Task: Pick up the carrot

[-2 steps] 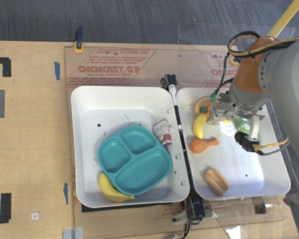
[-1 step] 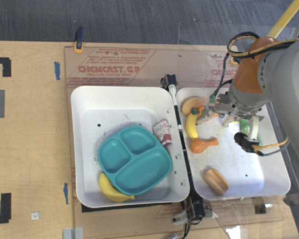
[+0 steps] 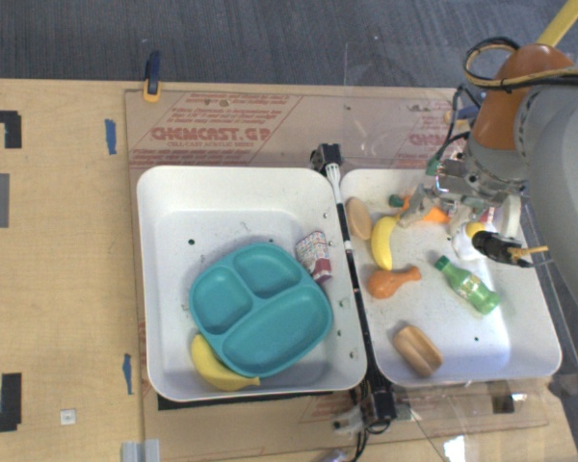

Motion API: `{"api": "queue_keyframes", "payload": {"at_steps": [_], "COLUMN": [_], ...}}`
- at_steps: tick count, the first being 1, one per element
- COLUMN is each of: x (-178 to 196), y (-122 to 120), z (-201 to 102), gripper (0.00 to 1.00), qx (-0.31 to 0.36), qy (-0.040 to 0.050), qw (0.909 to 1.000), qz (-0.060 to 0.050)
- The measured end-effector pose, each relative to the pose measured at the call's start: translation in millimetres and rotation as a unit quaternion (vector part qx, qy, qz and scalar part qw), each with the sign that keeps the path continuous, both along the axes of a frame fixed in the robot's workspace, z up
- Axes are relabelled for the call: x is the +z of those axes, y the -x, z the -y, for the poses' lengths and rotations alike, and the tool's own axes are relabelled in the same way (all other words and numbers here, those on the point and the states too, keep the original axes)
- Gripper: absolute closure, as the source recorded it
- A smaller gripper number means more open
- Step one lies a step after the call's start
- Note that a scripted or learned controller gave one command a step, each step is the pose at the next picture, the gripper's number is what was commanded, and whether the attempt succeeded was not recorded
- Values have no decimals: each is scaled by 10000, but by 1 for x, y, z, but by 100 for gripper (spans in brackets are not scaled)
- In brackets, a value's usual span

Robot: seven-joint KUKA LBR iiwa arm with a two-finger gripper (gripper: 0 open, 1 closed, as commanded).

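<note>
From above, the arm's gripper [image 3: 435,200] hangs low at the back of the right bin [image 3: 535,349], its fingers straddling the carrot [image 3: 433,216], which lies on the bin floor; whether they grip it cannot be told. A green bottle [image 3: 468,285] lies nearby, with a teal divided plate [image 3: 260,308] in the left bin [image 3: 164,287].

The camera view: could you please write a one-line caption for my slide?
KUKA arm's tool lowered over the carrot in the right bin; teal plate in the left bin.
</note>
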State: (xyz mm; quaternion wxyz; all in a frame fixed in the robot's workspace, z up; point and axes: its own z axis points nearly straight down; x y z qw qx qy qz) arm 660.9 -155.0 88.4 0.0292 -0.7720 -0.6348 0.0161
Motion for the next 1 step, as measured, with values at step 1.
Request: {"api": "queue_keyframes", "payload": {"at_steps": [1], "x": [11], "y": [-1], "z": [4], "gripper": [100], "qx": [3], "qy": [95], "qw": [9999], "qz": [33]}}
